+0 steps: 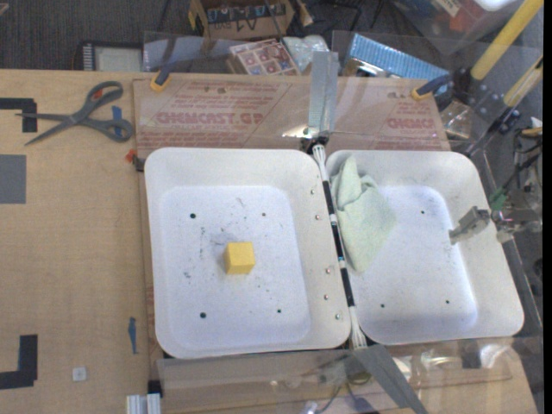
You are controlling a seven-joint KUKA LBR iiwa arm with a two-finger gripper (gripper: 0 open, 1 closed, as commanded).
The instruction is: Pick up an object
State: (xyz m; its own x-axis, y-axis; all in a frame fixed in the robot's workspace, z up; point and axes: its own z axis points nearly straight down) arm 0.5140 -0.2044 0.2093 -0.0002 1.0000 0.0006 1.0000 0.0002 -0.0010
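Note:
A small yellow cube (241, 258) lies near the middle of the left bin (172, 179). A pale green cloth (360, 214) is crumpled against the left wall of the right bin (483, 317), close to the divider between the bins. My gripper (470, 223) pokes in at the right bin's right edge as a small grey tip over the bin floor. It is well apart from the cloth and far from the cube. Nothing shows held in it.
A pair of grey-handled scissors (90, 115) lies on the bench at the upper left. A clear sheet with red lettering (224, 115) and clamps stand behind the bins. Boxes and clutter (259, 54) fill the back. Cables and hardware (517, 145) crowd the right edge.

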